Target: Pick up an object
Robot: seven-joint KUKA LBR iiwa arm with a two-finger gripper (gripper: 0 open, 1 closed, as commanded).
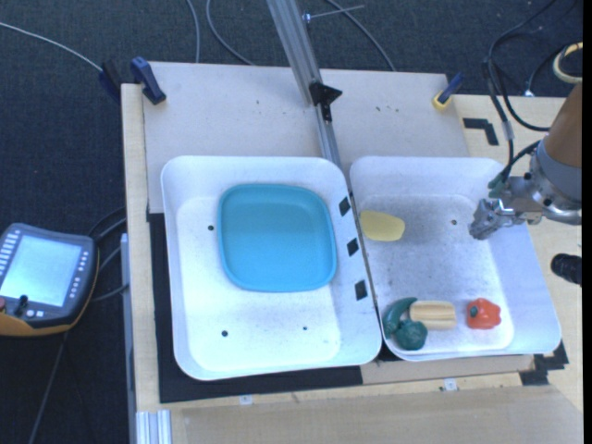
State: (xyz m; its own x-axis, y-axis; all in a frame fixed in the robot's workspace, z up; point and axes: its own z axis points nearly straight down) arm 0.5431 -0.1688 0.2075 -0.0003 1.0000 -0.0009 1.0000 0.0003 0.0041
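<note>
The tabletop carries two shallow white bins side by side. The left bin holds a blue square plate, lying flat near its centre. The right bin holds four small items: a yellow piece near its left wall, and along the near edge a green vegetable, a tan block touching it with its long axis running left to right, and a red pepper just beside the block. The arm enters from the right, and the end effector hangs over the right bin's far right portion, nothing visible between its tips. Whether its tips are spread or pressed together cannot be told at this size. No item has yet been chosen or lifted. In my judgement the red pepper is the nearest candidate, lying toward the near edge from the end effector; the yellow piece lies well apart to its left.
</note>
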